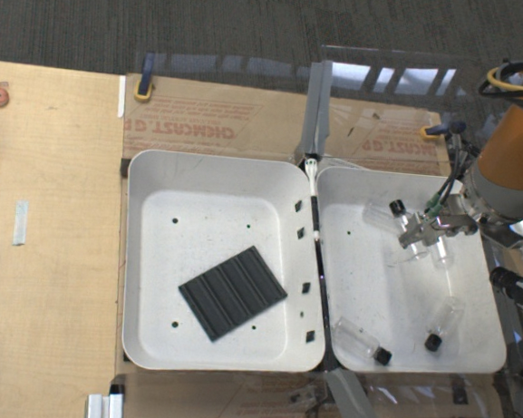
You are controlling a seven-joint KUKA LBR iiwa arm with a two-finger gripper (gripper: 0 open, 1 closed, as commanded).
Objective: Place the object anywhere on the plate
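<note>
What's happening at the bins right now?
The KUKA arm's gripper is low over the back of the right bin, among clear black-capped vials. The nearest vial lies right beside it; I can't tell whether anything is gripped. The front-left vial and front-right vial lie near the bin's front edge. The dark ribbed plate sits in the left bin with nothing on it, so no placement yet.

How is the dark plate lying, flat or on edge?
Flat. The dark plate shows its whole ribbed face, resting on the floor of the left bin, skewed to the walls.
</note>
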